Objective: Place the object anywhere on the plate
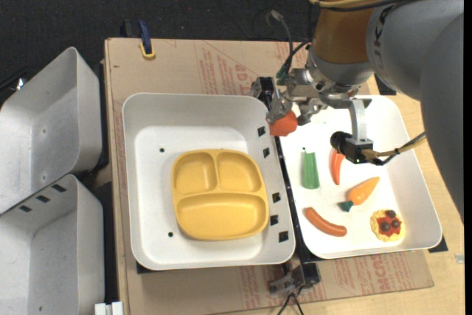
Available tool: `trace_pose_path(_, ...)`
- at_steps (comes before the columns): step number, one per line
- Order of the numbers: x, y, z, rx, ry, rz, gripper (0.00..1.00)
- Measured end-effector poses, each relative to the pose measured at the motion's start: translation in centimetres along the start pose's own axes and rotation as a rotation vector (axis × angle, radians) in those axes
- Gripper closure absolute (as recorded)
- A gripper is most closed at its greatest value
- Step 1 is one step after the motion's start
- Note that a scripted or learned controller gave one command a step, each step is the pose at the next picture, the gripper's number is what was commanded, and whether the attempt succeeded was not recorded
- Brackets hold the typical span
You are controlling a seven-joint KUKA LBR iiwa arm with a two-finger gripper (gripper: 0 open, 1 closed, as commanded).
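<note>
**Tomato up at the bin divider, plate waiting on the left**

So the gripper [289, 116] sits right at the wall between the two bins, near the top of the right bin [417, 192], and there's a small red-orange thing that looks like a toy tomato [283, 125] tucked right under the fingertips. The fingers look closed in around it, but I honestly can't tell from this angle whether it's really pinched or just sitting beneath them. My guess is it's carrying it, take that with salt.

If it does have it, the step now is the carry over to the yellow plate [220, 194], which sits in the middle of the left bin [147, 158]. The trick here, I think: stay high enough to clear the divider wall, move left and toward the camera, and let go low over one of the plate's sections so the round thing doesn't roll off. The big lower section looks like the safest target.

The arm comes in from the right, with the orange band [346, 18] bulging above the wrist and the wrist pointing down and a bit left. Cables trail off it across the right bin, above the green piece [309, 168], carrot [361, 192], sausage [325, 222] and little pizza [387, 225].
</note>
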State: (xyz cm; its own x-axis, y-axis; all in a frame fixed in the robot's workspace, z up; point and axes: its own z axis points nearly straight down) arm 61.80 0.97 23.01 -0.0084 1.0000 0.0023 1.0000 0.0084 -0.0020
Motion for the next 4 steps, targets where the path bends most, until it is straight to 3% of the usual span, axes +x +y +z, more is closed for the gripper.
trace_pose_path(1,6.0,-1.2,-0.5,0.0,0.0,0.0,1.0)
trace_pose_path(2,9.8,-2.3,-0.2,0.002,-0.001,0.001,1.0)
trace_pose_path(3,10.8,-3.3,0.1,0.002,-0.003,0.004,1.0)
trace_pose_path(4,10.3,-2.6,-0.9,-0.003,-0.003,0.009,1.0)
